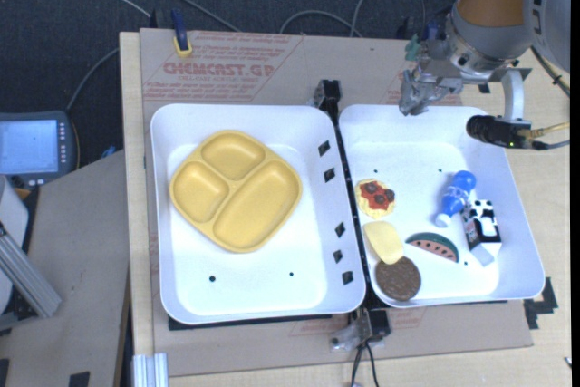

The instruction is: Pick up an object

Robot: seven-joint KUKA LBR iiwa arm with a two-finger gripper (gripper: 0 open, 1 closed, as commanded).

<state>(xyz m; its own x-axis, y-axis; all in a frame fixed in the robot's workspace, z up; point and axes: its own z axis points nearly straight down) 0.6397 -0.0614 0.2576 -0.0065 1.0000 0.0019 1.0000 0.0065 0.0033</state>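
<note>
Hovering end effector point(415, 103) above right bin point(507, 168)

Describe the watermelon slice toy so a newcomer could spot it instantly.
Look in the right bin, near its front edge. The watermelon slice lies between the brown cookie and the black-and-white carton; it alone is a red crescent with a green rind.
</note>
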